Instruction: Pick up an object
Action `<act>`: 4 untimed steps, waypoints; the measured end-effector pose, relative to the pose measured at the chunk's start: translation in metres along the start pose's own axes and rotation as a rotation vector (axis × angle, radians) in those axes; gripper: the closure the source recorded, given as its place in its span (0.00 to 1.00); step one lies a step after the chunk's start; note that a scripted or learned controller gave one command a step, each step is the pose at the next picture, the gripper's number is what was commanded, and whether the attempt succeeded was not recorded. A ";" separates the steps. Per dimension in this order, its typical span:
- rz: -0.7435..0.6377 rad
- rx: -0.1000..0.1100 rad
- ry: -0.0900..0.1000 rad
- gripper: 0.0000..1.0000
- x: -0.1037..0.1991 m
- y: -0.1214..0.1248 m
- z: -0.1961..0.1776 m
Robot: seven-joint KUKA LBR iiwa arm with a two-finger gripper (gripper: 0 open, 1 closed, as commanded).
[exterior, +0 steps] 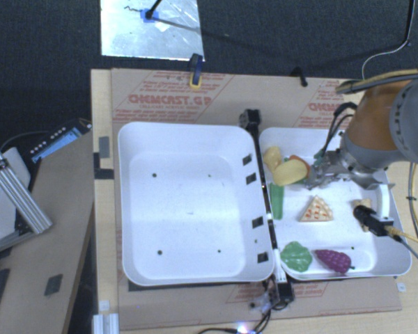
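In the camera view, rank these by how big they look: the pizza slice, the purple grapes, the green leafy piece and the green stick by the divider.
1. Green leafy piece and purple grapes: these look about alike, so I won't rank one above the other.
2. Pizza slice, slightly smaller.
3. Green stick: long but thin, least area.

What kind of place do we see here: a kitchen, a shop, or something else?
Most likely a robotics lab. A grey and orange arm reaches over two white bins on a bench, toy food such as a pizza slice lies in one, and cables run around.
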State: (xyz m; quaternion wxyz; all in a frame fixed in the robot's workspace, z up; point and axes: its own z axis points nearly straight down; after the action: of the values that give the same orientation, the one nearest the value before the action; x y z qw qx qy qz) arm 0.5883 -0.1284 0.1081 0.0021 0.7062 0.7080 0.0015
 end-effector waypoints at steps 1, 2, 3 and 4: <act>0.003 0.006 0.002 1.00 0.022 -0.103 0.009; 0.002 0.001 -0.001 1.00 0.021 -0.099 -0.001; -0.006 -0.002 0.000 1.00 0.041 -0.020 0.024; -0.003 0.001 0.000 1.00 0.043 0.014 0.023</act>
State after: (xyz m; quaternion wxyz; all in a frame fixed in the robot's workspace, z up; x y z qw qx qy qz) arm 0.6024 -0.0854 0.0850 0.0018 0.7053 0.7089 0.0013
